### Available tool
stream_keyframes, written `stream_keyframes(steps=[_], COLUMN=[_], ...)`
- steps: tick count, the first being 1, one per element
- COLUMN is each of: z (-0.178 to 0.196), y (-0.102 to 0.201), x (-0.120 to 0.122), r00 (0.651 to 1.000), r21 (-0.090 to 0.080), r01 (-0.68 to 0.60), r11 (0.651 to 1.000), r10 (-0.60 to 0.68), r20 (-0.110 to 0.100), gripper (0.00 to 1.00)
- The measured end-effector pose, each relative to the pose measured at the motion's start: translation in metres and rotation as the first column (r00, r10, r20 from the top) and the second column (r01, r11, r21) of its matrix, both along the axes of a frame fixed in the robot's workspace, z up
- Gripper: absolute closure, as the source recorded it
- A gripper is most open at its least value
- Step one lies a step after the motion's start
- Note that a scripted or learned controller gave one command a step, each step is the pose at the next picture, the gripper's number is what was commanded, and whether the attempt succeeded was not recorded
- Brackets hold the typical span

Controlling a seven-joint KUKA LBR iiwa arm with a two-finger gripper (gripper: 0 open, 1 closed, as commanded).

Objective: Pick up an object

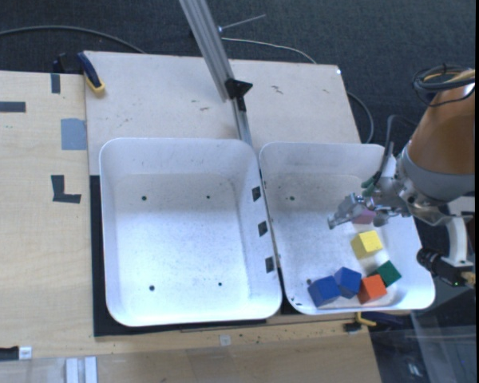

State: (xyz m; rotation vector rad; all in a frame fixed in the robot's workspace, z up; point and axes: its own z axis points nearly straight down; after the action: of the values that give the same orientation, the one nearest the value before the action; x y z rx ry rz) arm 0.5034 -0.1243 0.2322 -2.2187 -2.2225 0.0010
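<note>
Nearest the camera, small cubes cluster in the front corner of the right white plastic bin [303,166]: two blue cubes [335,286], an orange cube [373,289], a green cube [389,274], and a yellow cube [367,242] just behind them. The hand [350,212] hovers just behind and left of the yellow cube; whether it is parted or closed, I cannot tell. Open floor lies leftward; the bin's front rim crowds the cluster.

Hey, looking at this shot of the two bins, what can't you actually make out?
- Hand, camera view: too small and blurred to tell whether it is open or shut, or whether it holds anything.
- Pinkish thing by the hand: mostly covered by the wrist, so its shape is unclear.
- Green block: partly behind the orange block.
- Arm: cut off by the right edge.
</note>
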Motion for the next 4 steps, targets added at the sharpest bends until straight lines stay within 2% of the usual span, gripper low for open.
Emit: stream_keyframes(steps=[1, 2, 3, 4], z=[0.095, -0.083, -0.115, -0.142], y=[-0.037, -0.059, -0.056, -0.081], x=[0.022, 0.047, 0.049, 0.098], r00=[1.000, 1.000, 1.000, 1.000], r21=[-0.005, 0.000, 0.000, -0.002], r01=[0.001, 0.001, 0.000, 0.000], r11=[1.000, 1.000, 1.000, 1.000], r10=[-0.001, -0.001, 0.000, 0.000], r20=[0.009, -0.007, -0.004, 0.002], gripper=[0.00, 0.00, 0.00, 0.00])
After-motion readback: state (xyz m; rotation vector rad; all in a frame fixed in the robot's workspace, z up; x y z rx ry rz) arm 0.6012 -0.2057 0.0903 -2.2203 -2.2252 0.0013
